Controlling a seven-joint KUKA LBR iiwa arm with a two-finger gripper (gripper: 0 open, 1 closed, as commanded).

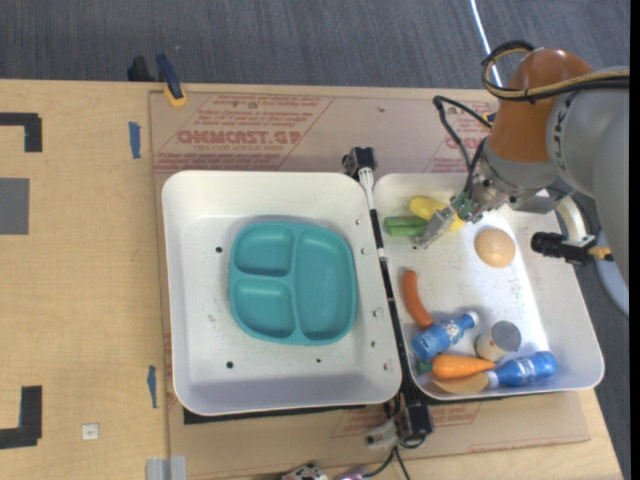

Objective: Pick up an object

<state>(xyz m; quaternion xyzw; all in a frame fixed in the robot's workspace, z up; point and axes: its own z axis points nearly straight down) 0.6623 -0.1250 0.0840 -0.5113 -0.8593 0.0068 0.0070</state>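
My gripper (441,225) hangs low over the far left part of the right bin (522,290). It is right beside a yellow piece (426,207) and a green piece (403,226), and looks to be touching or just above them. A tan egg-shaped object (494,247) lies to its right. Nearer the front lie a red-orange sausage shape (415,298), a blue bottle (444,335), an orange carrot (461,367), a second blue bottle (526,369) and a small grey-and-tan round item (498,340). Nothing is visibly lifted.
The left bin (190,268) holds a teal divided plate (295,280). A black clamp (358,160) sits at the far end of the ridge between the bins. The arm's grey body and orange band (535,108) cover the right bin's far right corner.
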